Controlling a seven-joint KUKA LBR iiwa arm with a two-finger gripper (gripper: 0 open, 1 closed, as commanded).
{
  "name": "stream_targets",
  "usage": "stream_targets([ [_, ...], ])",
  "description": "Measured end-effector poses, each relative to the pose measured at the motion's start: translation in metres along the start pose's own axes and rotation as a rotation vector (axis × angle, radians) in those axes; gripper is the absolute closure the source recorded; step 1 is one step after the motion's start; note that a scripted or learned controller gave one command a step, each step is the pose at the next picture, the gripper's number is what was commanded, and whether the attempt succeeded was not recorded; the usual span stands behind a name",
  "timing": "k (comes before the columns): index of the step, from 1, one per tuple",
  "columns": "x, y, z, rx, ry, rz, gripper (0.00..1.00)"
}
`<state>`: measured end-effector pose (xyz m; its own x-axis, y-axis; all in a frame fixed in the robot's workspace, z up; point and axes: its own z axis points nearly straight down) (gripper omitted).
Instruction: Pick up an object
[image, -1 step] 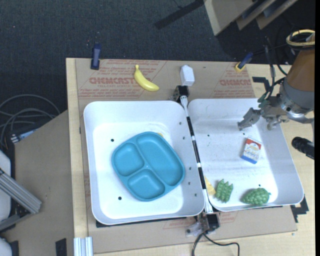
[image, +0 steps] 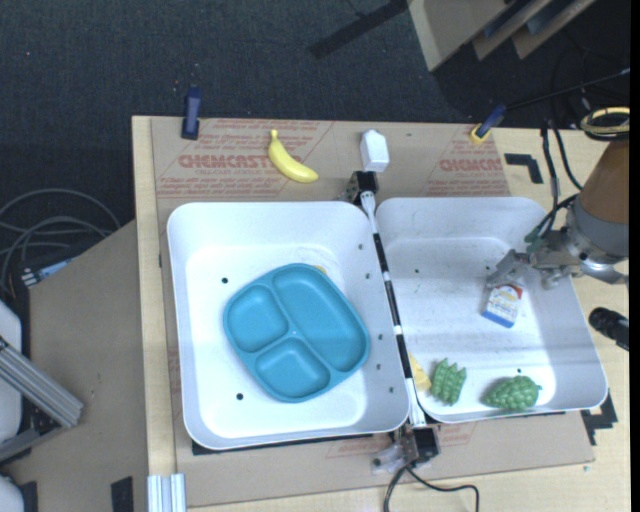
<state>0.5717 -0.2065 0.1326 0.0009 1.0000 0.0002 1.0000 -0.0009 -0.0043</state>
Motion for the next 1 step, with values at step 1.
stream_targets([
  [1,0.0116,-0.0062,0.0110,-0.001,0.001,-0.001,0.00],
])
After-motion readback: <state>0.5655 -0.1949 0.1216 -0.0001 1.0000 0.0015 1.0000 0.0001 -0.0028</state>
